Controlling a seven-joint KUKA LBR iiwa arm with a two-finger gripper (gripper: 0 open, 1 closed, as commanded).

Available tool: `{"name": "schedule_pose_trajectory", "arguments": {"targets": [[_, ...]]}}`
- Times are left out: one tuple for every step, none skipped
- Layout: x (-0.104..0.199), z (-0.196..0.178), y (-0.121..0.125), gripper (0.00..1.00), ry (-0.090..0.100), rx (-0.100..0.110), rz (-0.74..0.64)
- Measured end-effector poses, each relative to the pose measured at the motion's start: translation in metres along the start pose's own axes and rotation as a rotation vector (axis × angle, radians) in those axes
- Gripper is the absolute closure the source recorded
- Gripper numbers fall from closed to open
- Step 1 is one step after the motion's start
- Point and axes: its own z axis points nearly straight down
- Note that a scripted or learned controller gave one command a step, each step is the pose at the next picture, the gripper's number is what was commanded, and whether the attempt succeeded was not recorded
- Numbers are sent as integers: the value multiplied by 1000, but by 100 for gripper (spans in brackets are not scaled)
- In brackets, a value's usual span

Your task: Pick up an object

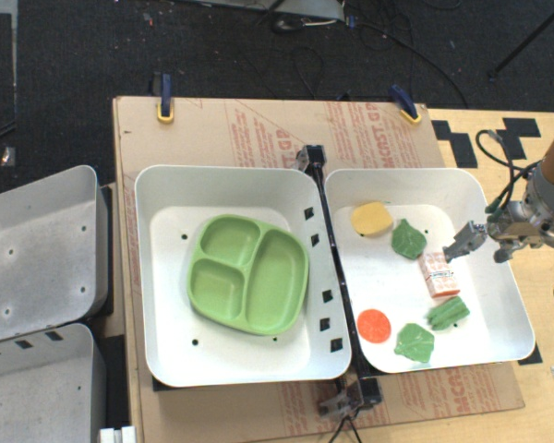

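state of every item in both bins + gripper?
green divided plate: upright, left bin, nothing on it
yellow piece: loose, right bin
orange disc: lying flat
red-and-white box: lying flat
three green pieces: loose
gripper: over right bin, holding nothing

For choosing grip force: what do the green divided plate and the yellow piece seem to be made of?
Green divided plate: probably moulded plastic, smooth, even colour, soft sheen on its ridges. Yellow piece: matte with rounded edges, perhaps foam or soft plastic; the look leaves it open.
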Motion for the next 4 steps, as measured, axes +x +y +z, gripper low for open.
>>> {"name": "schedule_pose_trajectory", "arguments": {"targets": [[1,-7,3,0,-3,-12,-4],[2,42,12,0,-2,-9,-3],[-2,91,21,0,-2,-10,-2],[-5,136,23,0,-10,-19,-1]]}}
